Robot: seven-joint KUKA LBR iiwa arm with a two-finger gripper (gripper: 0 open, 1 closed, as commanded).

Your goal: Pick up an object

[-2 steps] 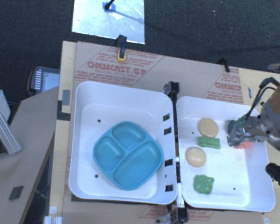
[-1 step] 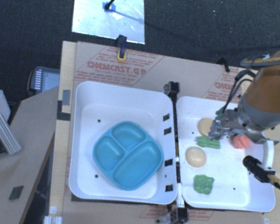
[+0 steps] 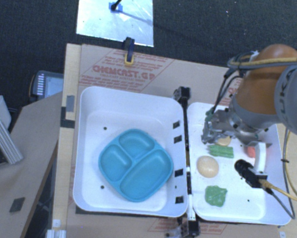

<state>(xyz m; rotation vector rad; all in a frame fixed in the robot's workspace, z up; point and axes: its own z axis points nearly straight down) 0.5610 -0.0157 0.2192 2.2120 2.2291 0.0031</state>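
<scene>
Left bin: holds one blue plate, lying flat with three compartments, well apart from the pincer. It is not the nearest candidate.

Right bin: holds all the small items. The pincer hangs over the upper left part of this bin, near the wall shared with the left bin. Whether it is apart or together cannot be told, because the slanted view blurs its lower end. Nothing is seen clamped in it.

Key relation: the green strip lies just below the pincer in the view, slightly to its right. Whether they are touching or just apart cannot be told. The long axis of the strip runs left to right. Judgement: the strip is the nearest item, and a grasp should close across its short side.

The egg lies just beside the strip, toward the near edge. The green lump lies nearer that edge, apart from the egg.

A red piece lies right of the strip. It is partly covered, so its shape is unclear. The arm hides the upper right of the bin
</scene>
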